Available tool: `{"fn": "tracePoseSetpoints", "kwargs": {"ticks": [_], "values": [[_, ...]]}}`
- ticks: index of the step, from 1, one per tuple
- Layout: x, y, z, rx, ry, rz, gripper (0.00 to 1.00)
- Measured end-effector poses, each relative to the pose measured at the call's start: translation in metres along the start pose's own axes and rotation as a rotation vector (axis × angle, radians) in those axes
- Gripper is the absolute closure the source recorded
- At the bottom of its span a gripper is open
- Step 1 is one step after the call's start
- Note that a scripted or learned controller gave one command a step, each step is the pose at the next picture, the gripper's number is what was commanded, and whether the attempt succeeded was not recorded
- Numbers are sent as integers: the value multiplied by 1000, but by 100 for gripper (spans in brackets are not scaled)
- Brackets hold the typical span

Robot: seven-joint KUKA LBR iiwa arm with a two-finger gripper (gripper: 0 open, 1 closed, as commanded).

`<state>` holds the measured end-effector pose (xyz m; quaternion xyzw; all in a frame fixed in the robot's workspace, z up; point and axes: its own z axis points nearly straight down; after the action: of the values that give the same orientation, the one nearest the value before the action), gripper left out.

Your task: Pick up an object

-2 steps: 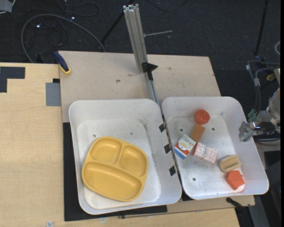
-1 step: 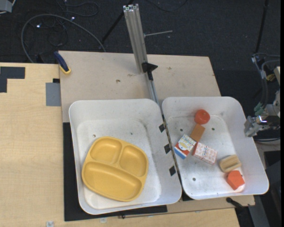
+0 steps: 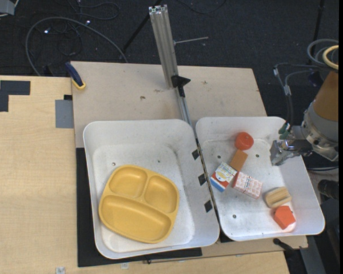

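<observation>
Camera view, looking down at a slant. Left shallow white bin (image 3: 97,138) holds a yellow three-compartment plastic plate (image 3: 139,202). Right shallow white bin (image 3: 217,130) holds the loose items: a red round-capped tan bottle (image 3: 241,148) lying tilted, a small white carton with red and blue print (image 3: 223,176) touching a pink-and-white speckled box (image 3: 247,185), a tan bread-like roll (image 3: 277,196), and an orange-red block (image 3: 284,217) near the front corner. Metal two-finger gripper (image 3: 278,153) sits over the bin's right edge, apart from all items; nothing between its fingers. Fingers look blurred, spread or pressed together cannot be told.
</observation>
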<state>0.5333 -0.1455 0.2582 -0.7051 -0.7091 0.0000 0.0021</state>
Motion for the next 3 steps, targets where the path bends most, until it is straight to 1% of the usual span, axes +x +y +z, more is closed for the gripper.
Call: {"fn": "tracePoseSetpoints", "kwargs": {"ticks": [1,2,3], "values": [[47,2,8,1,0,1,100],[93,14,4,-1,-1,1,100],[144,25,22,3,-1,2,100]]}}
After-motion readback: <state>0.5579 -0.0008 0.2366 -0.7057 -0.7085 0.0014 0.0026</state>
